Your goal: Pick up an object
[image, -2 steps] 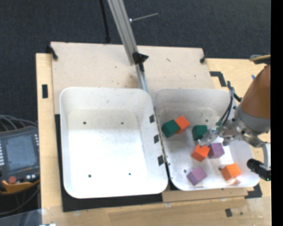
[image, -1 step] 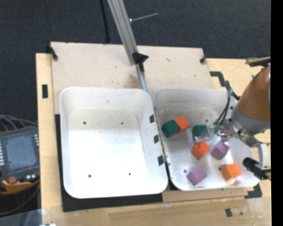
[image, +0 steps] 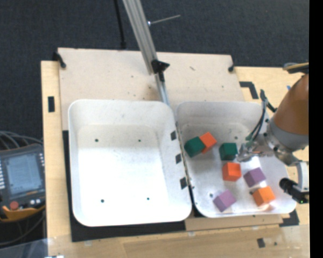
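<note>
**Orange and grey arm low over the right bin, blocks scattered around its tip**

Orange band and grey wrist of the arm (image: pixel 293 120) come in from the right edge, reaching down into the right bin (image: pixel 204 114). The gripper (image: pixel 243 156) sits low among the blocks; its tip is small and blurred, so how far it is open cannot be told, and no block is visibly held by it.

Blocks, placed from the gripper:
- Dark green block (image: pixel 227 151): just to its left, close enough that contact or a gap cannot be told apart.
- Orange block (image: pixel 231 171): just below it and slightly left, near.
- Purple block (image: pixel 254 177): below and slightly right, near.
- Second orange block (image: pixel 264 195): further below and to the right, just beyond the purple one, near the bin's front rim.
- Second purple block (image: pixel 224 200): below and left, well apart, also near the front rim.
- Green block (image: pixel 194 146) and orange block beside it (image: pixel 208 140): to the left, well apart, the two touching each other.

Left bin (image: pixel 124 112) lies further left, sharing a rim line with the right bin. A grey metal rail (image: pixel 142 34) rises at a slant above and left of the gripper. A teach pendant (image: pixel 19 176) rests off the bench, far left.
</note>
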Tool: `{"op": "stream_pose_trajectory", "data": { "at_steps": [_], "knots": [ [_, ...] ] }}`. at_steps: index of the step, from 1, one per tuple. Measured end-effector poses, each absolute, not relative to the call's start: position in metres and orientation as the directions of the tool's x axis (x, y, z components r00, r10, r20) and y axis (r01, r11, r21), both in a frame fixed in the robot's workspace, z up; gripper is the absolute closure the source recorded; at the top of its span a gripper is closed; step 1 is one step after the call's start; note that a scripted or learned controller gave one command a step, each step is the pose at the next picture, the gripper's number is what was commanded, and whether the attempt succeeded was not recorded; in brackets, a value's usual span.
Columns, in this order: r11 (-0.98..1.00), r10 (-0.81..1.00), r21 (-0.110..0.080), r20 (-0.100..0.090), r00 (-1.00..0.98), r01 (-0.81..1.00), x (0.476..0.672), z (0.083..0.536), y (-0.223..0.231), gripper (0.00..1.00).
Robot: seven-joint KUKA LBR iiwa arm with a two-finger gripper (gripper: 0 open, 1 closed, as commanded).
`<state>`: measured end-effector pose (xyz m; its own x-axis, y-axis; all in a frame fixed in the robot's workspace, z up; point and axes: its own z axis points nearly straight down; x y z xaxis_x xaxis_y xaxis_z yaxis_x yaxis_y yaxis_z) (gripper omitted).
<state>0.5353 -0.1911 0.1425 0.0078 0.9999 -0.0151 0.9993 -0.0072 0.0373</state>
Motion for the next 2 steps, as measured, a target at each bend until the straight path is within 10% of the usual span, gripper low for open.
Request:
{"op": "stream_pose_trajectory", "data": {
  "at_steps": [2],
  "knots": [
    [0.004,1.000,0.006,-0.003,-0.004,1.000,0.538,0.239,-0.193,1.00]
  ]
}}
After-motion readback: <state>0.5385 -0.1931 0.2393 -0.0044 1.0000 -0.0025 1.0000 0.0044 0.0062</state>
